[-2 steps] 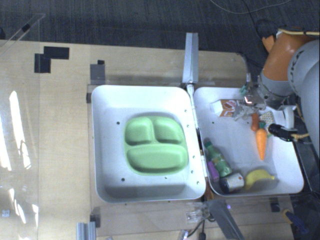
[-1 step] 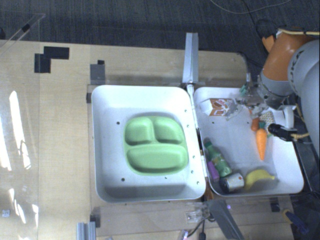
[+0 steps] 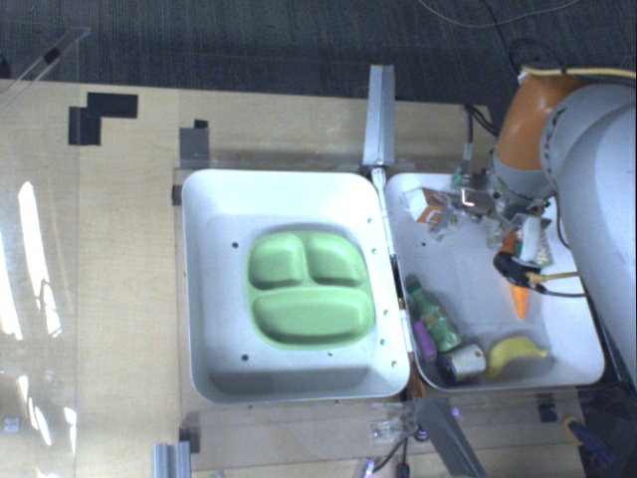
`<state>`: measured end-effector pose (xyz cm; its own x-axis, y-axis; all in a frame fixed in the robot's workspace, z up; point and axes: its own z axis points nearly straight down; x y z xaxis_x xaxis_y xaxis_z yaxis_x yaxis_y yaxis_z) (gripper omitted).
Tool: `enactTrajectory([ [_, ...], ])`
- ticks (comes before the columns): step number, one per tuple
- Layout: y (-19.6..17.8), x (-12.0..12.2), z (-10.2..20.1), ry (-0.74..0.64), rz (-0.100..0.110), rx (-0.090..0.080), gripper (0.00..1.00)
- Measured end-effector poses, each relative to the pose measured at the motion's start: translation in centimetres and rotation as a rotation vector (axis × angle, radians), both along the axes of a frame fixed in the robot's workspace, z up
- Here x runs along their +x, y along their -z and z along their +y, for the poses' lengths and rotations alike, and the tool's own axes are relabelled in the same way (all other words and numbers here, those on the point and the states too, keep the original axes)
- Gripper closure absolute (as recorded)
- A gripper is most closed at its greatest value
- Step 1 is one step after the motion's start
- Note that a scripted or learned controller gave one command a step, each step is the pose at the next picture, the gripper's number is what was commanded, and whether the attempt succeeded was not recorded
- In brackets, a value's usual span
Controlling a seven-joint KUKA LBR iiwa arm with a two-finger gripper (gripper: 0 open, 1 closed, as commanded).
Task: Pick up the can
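Two bins (image 3: 199, 267) side by side. Can (image 3: 464, 362) low in right one, beside banana (image 3: 518, 353). Gripper (image 3: 488, 207) above far corner; grip state unclear.

counts of what lay on the bench and in its bins

there were two white bins, the left bin (image 3: 199, 267) and the right bin (image 3: 587, 361). the left one held one green divided tray (image 3: 311, 287) with three compartments. the right one held one can (image 3: 464, 362), one yellow banana (image 3: 518, 353), one green bottle (image 3: 432, 315), one purple item (image 3: 423, 339), one orange carrot-like piece (image 3: 521, 298) and one small brown-and-white packet (image 3: 427, 205). one arm (image 3: 587, 157) reached in, with one gripper (image 3: 495, 207). items under the gripper were too cluttered to count.
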<state>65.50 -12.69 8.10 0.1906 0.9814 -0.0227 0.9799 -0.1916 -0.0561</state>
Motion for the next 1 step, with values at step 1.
enactTrajectory([
  [1,-0.58,-1.74,-3.83,-0.042,-0.063,0.025,0.0],
])
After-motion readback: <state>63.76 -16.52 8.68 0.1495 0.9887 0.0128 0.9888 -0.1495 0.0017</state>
